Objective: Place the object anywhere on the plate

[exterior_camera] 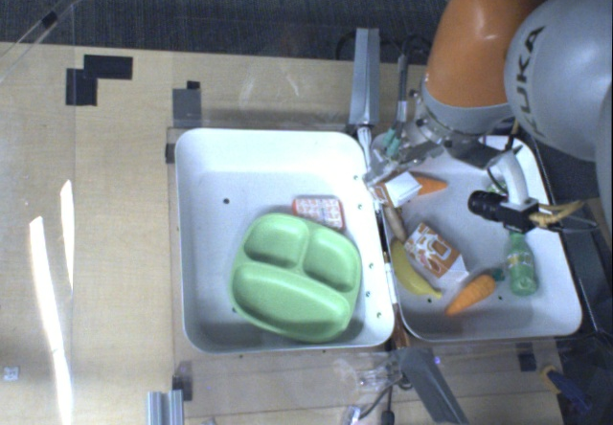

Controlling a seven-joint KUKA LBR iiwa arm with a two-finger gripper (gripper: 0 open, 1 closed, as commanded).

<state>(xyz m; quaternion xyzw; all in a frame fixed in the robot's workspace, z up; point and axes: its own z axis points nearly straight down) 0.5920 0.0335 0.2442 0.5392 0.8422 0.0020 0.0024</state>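
The gripper (391, 165) hangs low at the far left corner of the right bin (565, 313); whether its fingers are apart or together I cannot tell. A small white-and-orange box (402, 190) lies just beneath it. The grey arm (565, 59) bends in from the right. The green, glossy, three-part plate (297, 275) sits in the left bin (206, 222), a red-patterned packet (318, 211) at its far edge. Nearby lie a snack carton (433, 254), banana (412, 277), carrot (471, 293) and green bottle (521, 265).

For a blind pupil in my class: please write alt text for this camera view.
A grey robot arm reaches over the right bin, which holds two carrots, a banana, a green bottle and a small carton. The left bin holds a green divided plate with a small packet beside it.
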